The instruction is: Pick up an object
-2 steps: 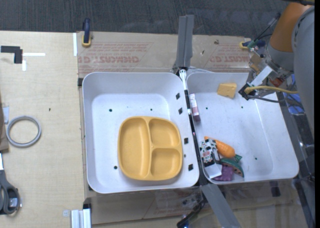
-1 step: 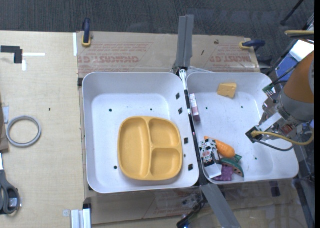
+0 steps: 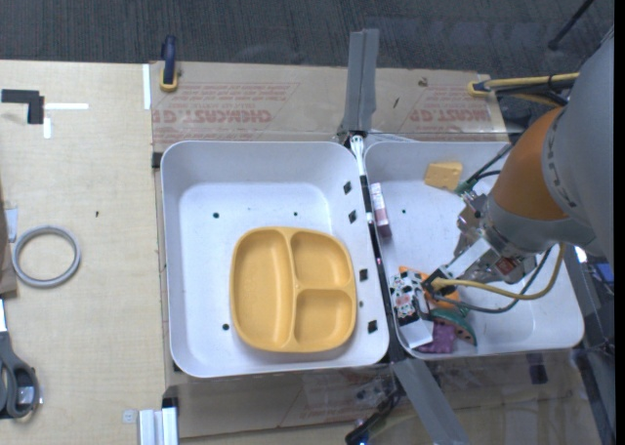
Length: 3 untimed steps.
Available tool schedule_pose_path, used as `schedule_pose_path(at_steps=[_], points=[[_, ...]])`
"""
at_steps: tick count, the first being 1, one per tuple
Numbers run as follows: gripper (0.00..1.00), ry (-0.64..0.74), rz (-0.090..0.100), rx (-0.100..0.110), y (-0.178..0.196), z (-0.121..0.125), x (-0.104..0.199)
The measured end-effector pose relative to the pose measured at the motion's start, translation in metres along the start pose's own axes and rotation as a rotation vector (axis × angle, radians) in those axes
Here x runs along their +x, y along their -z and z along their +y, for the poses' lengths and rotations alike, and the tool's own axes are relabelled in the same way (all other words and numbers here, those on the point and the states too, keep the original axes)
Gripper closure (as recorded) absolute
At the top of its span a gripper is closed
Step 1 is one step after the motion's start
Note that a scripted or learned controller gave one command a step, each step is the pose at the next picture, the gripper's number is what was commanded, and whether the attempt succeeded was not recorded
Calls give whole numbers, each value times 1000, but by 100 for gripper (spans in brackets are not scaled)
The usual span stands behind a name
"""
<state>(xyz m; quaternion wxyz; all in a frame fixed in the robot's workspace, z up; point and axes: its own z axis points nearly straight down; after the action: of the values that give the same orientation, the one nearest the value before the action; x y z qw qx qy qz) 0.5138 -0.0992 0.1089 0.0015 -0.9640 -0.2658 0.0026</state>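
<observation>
A: Which objects lie in the right bin (image 3: 508,341)?

B: A clutter (image 3: 430,311) of small items at its near left corner: a black-and-white piece, orange and green bits, a purple item. A tube (image 3: 379,211) lies against the left wall; a yellow block (image 3: 443,176) sits at the far side.

A: And the arm (image 3: 547,180)?

B: It enters from the right, orange band above the wrist, bent down over the right bin. The tool (image 3: 467,260) hangs just beside the clutter; its opening cannot be told.

A: The left bin (image 3: 186,238)?

B: It holds a yellow divided plate (image 3: 293,289). A grey ring (image 3: 44,256) lies on the surface, left.
</observation>
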Motion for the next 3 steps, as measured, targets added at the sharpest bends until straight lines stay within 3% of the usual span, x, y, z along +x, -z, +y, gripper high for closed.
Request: schedule_pose_path(at_steps=[1, 2, 3], points=[[0, -226, 0, -1, -19, 6, 5], [100, -226, -4, 3, -11, 6, 4], [100, -294, 1, -3, 82, -30, 58]])
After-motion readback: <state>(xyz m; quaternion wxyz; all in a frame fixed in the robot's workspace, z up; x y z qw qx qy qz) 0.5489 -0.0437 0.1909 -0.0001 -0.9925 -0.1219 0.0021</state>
